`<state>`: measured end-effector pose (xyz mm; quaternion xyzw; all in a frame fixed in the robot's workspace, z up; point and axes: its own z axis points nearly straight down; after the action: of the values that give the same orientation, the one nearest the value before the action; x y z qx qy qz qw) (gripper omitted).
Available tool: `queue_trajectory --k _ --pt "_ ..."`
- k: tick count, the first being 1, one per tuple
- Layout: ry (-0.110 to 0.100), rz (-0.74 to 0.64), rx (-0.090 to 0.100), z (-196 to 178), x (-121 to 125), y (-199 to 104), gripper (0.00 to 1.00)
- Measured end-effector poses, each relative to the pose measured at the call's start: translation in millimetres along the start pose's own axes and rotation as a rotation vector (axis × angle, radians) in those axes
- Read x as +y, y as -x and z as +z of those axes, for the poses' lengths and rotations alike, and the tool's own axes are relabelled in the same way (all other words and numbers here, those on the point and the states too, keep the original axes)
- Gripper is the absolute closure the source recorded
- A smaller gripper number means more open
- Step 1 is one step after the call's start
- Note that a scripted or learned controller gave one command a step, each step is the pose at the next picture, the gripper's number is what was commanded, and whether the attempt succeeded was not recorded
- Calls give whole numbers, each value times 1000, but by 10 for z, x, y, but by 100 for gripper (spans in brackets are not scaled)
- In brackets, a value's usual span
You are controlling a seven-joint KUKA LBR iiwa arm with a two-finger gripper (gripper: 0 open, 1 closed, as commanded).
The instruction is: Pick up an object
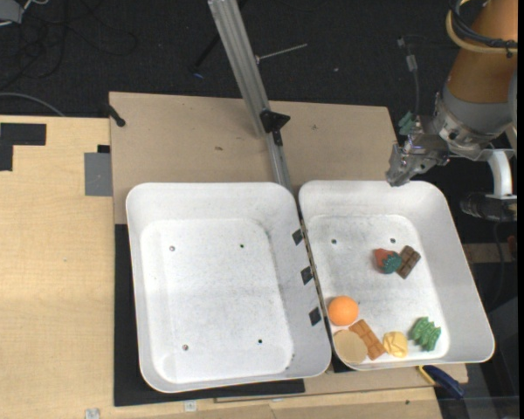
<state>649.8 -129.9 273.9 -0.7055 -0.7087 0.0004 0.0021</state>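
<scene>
Hovering over the right bin's (437, 201) far rim, the pincer (402, 173) blurs; its grip state is unreadable.

Wooden bench (35, 260), dark cabled floor (113, 33)

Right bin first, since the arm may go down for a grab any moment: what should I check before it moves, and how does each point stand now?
1. Things to pick are in the right bin: ok; orange ball, green toy, yellow piece and a brown and teal cluster lie there.
2. Gripper is above a target: not ok; it hangs over the bin's far rim, away from all of them.
3. Gripper carries nothing: ok, nothing shows at its tip.
4. Fingers ready to close: cannot tell.
5. Target stands free: not ok for the yellow piece, which touches a tan block; ok for the green toy.
</scene>
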Motion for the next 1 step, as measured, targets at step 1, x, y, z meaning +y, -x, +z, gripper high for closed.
queue_trajectory --k 1 --pt "-1 0 1 87 -183 -584 100"
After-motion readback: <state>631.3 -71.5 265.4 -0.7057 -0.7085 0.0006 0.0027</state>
